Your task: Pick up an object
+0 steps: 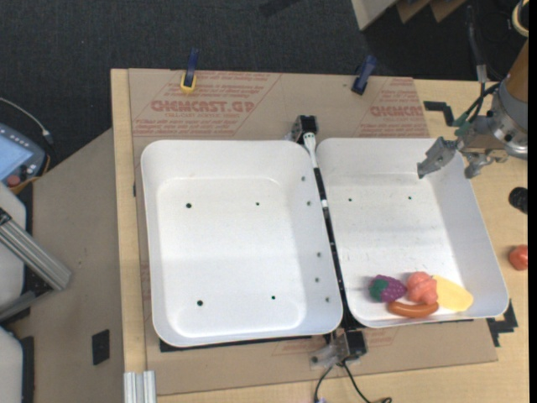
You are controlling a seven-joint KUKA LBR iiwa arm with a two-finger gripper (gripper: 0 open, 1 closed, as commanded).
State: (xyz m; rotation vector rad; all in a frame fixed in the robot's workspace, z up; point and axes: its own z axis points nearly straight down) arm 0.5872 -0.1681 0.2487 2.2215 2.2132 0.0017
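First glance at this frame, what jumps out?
The bright cluster of toy foods in the right bin's near corner: purple grapes, a pink piece, a yellow piece, an orange-red sausage. The end effector hangs over that bin's far right edge, well away from them.

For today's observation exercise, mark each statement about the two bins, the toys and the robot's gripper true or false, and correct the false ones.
1. The toys lie in the right bin. True.
2. The purple toy sits at the far, top edge of its bin. False: it lies near the front edge, beside the orange-pink toy.
3. The gripper holds the yellow toy. False: it is up by the right bin's far right corner, apart from the toys, with nothing between its fingers.
4. A long orange toy lies in front of the other toys. True.
5. The left bin holds the purple toy. False: it is in the right bin.
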